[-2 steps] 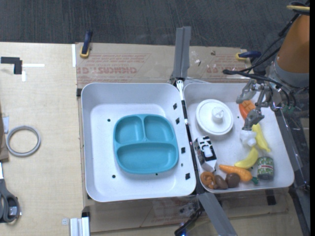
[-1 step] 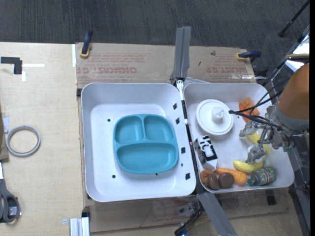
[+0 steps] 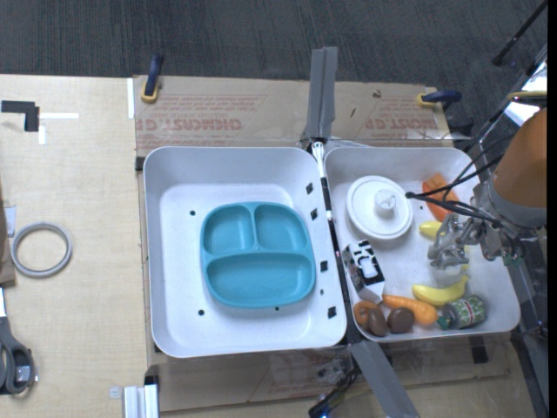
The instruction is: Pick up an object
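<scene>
- Scissors (image 3: 16, 366) lay at the near left edge of the bench, beside a grey ring (image 3: 40, 249).
- Task was not done: the gripper (image 3: 448, 249) hung low in the right bin (image 3: 500, 319), over a banana (image 3: 440, 291); nothing could be seen between its fingers, and I cannot tell whether they were apart or together.
- Counted in the right bin: one white lid (image 3: 380, 205), one banana, one carrot (image 3: 411, 306), one green can (image 3: 461, 312), two brown pieces (image 3: 388, 320).
- Left bin (image 3: 174, 320) held one blue plate (image 3: 258, 255).
</scene>
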`<state>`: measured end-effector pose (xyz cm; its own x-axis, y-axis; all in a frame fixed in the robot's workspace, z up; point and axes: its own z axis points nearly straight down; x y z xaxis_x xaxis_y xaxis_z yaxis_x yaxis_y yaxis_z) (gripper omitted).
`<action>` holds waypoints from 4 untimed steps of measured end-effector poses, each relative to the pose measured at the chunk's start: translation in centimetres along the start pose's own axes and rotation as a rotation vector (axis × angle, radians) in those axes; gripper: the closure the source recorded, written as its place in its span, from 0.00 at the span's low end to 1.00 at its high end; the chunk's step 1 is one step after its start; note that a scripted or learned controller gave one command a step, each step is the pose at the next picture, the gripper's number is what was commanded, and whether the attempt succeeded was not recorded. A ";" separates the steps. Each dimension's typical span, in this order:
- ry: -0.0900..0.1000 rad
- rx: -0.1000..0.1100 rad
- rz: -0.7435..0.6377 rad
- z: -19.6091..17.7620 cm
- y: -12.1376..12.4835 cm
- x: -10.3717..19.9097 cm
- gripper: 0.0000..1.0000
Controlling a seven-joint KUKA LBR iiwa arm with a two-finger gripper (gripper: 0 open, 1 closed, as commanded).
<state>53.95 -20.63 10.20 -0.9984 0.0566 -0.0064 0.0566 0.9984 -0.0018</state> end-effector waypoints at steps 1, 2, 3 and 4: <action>0.000 0.000 0.000 0.0 0.0 0.0 0.00; 0.002 -0.001 -0.046 1.0 0.4 -4.9 0.00; 0.000 -0.002 -0.023 0.9 2.1 -8.5 0.00; 0.001 -0.001 -0.043 0.9 -1.3 -6.3 0.00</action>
<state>60.15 -22.25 9.38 -0.9999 0.0139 -0.0052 0.0139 0.9999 -0.0014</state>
